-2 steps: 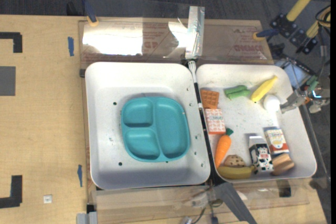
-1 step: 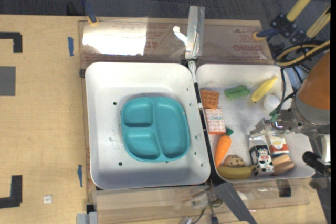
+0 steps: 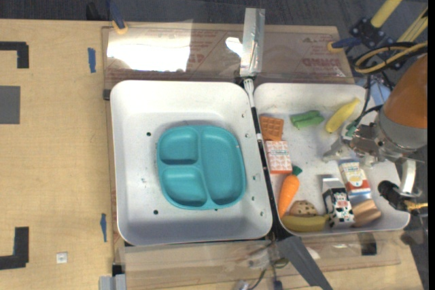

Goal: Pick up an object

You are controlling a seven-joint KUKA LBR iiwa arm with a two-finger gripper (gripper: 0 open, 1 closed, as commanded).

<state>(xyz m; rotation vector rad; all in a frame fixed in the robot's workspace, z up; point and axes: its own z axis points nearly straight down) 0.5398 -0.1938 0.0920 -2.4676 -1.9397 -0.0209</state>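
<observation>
Front edge: closest to my camera I see the banana [image 3: 304, 223] lying along the near wall of the right bin [image 3: 309, 93], with a cookie [image 3: 304, 208] touching it just behind.
Near-right corner: a small black-and-white carton [image 3: 339, 204] stands beside a brown roll-shaped piece [image 3: 367, 214], both close to the banana's right end.
Carrot: the carrot [image 3: 289, 192] lies tilted, leafy end up, just left of the cookie and near the wall between the bins.
Middle of right bin: a pink-and-white box [image 3: 278, 157] sits above the carrot, and a waffle [image 3: 271, 127] lies just behind it.
Far side of right bin: a green pepper [image 3: 306, 119] and a yellow corn cob [image 3: 341, 115] lie near each other (the corn is tilted toward the far right corner).
Juice carton: an orange-and-white juice carton [image 3: 354, 179] lies just below the gripper, apart from it as far as I can judge.
Arm: I see the arm [image 3: 408, 112] coming in from the right, its orange band over the right bin's rim, wrist angled down and left into the bin.
Gripper: the gripper [image 3: 345, 145] hangs low over the bin floor between the corn and the juice carton; its metal fingers look spread, and I see nothing between them.
Left bin: the left bin [image 3: 129, 146] holds a teal divided plate [image 3: 202, 166] at its centre.
</observation>
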